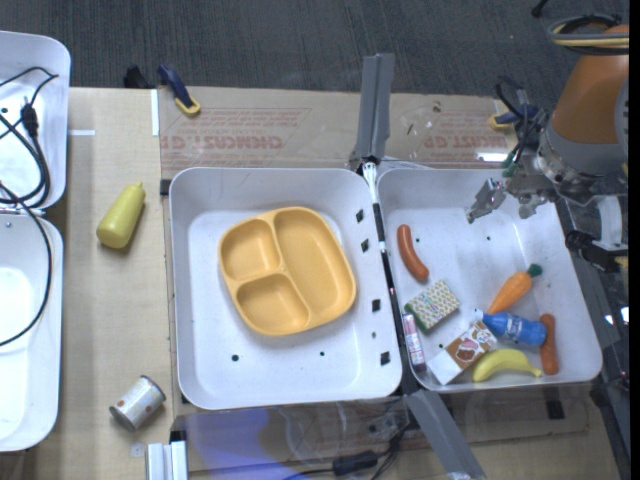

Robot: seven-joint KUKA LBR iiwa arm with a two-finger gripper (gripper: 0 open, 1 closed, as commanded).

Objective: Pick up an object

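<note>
1. Jaws [487,204] hang over the far part of the right bin [450,213], spread apart with nothing between them.
2. Part of the arm [590,108] is cut off by the right edge, so only its orange band and wrist show.
3. Below the jaws in the right bin lie two sausages: one [412,252] just below-left of the jaws, another [548,343] far below-right, partly behind the blue bottle [515,327].
4. One carrot [513,290], one banana [505,365], one small patterned box [433,304] and one flat packet [463,351] also lie there; a thin pink item [411,338] by the bin's wall is too small to identify.
5. Left of the jaws, the left bin [195,288] holds one yellow divided plate [287,269].
6. Farther left on the table [110,308] are one yellow bottle [121,215] and one tin can [137,401].
</note>
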